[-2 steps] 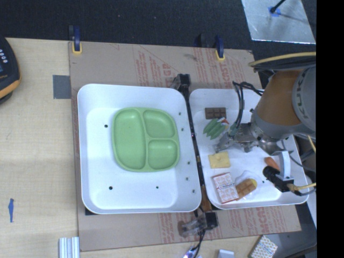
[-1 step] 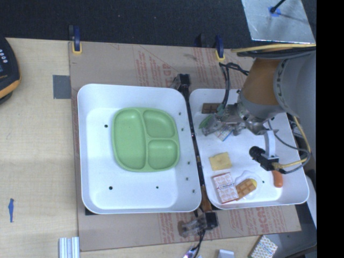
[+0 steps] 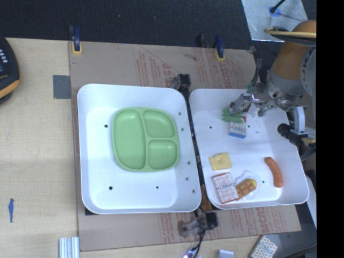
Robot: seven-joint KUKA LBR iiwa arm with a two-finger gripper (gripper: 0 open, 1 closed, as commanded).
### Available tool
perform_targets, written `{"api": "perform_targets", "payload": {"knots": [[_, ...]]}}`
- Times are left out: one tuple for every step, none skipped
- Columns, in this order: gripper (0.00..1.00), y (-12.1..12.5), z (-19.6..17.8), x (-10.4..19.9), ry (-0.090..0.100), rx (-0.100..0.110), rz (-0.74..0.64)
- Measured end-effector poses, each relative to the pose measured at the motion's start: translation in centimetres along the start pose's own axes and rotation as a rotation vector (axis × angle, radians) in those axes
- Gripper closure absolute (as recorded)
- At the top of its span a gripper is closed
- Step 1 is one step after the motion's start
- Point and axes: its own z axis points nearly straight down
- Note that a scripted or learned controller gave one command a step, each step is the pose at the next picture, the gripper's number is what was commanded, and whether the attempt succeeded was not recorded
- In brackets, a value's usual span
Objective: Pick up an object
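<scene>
Two white bins sit side by side on the bench. The left bin holds one big green plate with three parts. The right bin holds the small things.

The arm comes in from the right. Its gripper is over the top part of the right bin. I cannot tell if it is apart or together, because the metal bits blur there.

The closest thing to pick is the box, white with a blue end. It lies just below the gripper, a bit toward the front of the bench. It looks upright in the view, long way running from back to front. Something green sits right by the gripper, touching the box's top; I cannot tell what it is.

Farther off, count one of each: a red sausage lying slanted near the right wall, a wrapped packet, a yellow cheese piece, and a waffle bit beside the packet.
</scene>
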Motion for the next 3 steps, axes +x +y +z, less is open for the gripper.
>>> {"api": "perform_targets", "payload": {"knots": [[0.0, 0.1, 1.0, 0.7, 0.004, 0.007, -0.003], [0.0, -7.1, 1.9, 3.4, 0.007, 0.016, -0.001], [0.0, -2.2, 2.0, 1.1, 0.003, 0.003, -0.006]]}}
